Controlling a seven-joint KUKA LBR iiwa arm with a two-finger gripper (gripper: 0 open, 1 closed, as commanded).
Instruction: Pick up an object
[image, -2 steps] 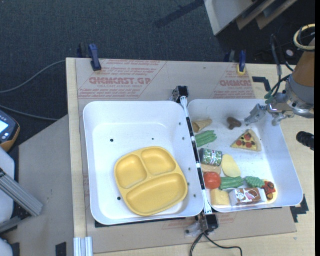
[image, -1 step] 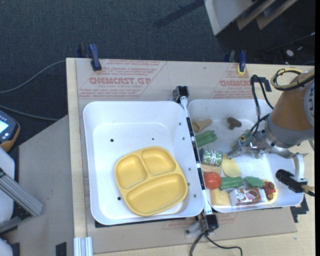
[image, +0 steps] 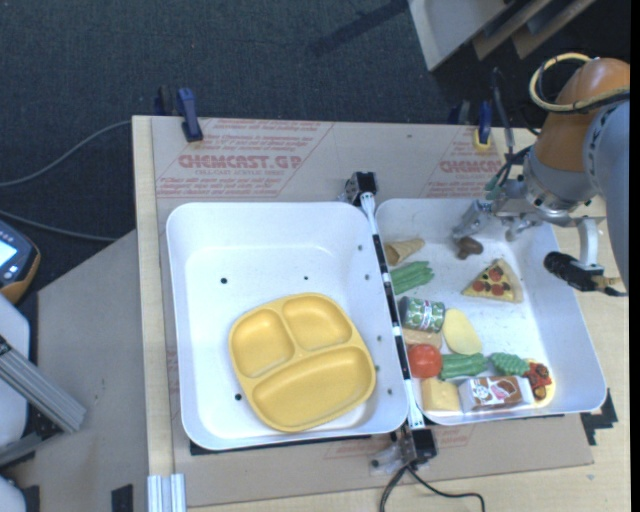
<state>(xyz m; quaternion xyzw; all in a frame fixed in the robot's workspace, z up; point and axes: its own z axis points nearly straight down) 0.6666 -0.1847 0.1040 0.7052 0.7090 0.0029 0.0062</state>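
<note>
My gripper (image: 492, 228) hangs over the far part of the right bin (image: 570, 330), its fingers spread apart with nothing seen between them. A small brown lump (image: 467, 246) lies right under the left fingertip. A pizza slice (image: 492, 282) rests just in front of the gripper. To the left, by the bin wall, are a tan wedge (image: 405, 248) and green beans (image: 412, 275). Nearer the front are a green-labelled can (image: 422, 315), a pale yellow potato (image: 461, 332), a red tomato (image: 424, 360) and a small carton (image: 490, 392).
A yellow divided plate (image: 302, 360) lies in the left bin (image: 200, 250). A green pickle (image: 462, 366), a yellow block (image: 440, 397) and red berries (image: 540, 375) crowd the right bin's front. A clamp (image: 186, 112) grips the bench's far edge.
</note>
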